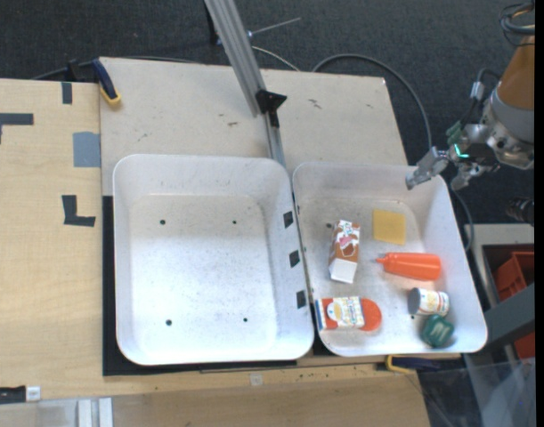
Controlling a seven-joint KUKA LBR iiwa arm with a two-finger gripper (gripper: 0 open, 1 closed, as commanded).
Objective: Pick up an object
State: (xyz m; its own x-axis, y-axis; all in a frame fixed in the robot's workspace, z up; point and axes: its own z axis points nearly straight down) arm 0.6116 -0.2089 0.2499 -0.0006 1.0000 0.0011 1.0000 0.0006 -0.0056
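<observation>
My hand (442, 168): open, holding nothing, over the right bin's (458, 238) far corner.
Orange bottle (412, 264): lying in that bin.

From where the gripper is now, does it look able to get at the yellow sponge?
Probably yes. The gripper sits at the right bin's upper right rim, and the yellow sponge lies flat with nothing on or against it.

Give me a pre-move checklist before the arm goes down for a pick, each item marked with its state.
1. Gripper carrying nothing: ok, nothing shows between its fingers.
2. Gripper over the right bin: not ok, it hangs at the bin's upper right rim.
3. Objects in the right bin: ok, the orange bottle, yellow sponge and small carton lie there.
4. Bottle free to pick: ok, it lies apart from its neighbours.
5. Height above the bin: cannot tell.
</observation>
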